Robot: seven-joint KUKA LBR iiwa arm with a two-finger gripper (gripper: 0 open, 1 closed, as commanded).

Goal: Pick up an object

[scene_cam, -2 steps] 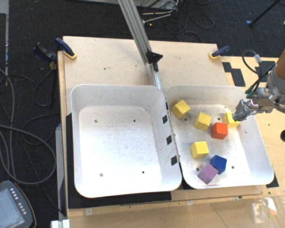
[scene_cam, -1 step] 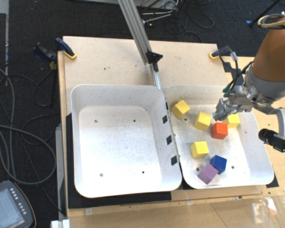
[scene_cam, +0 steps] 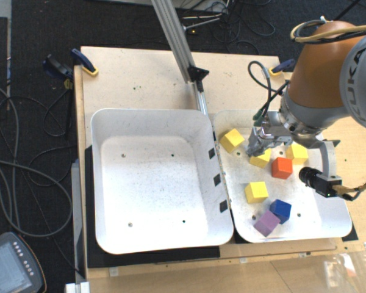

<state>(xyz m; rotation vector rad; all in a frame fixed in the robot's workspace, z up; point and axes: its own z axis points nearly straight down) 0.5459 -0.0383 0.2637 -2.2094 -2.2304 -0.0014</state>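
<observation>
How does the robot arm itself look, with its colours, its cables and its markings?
The arm is bulky and rounded, with an orange band above a grey wrist section. Grey letters, partly cut off, mark its grey shell at the right. Black cables loop beside the wrist, and a pale cable lies over the orange band. The gripper is small, metallic grey.

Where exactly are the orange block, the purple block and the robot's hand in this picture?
orange block (scene_cam: 282,167): camera view, on its top face.
purple block (scene_cam: 267,223): camera view, on its top face.
hand (scene_cam: 257,151): camera view, at the lower tip of the grey metal hand, above a yellow block (scene_cam: 260,158).
</observation>
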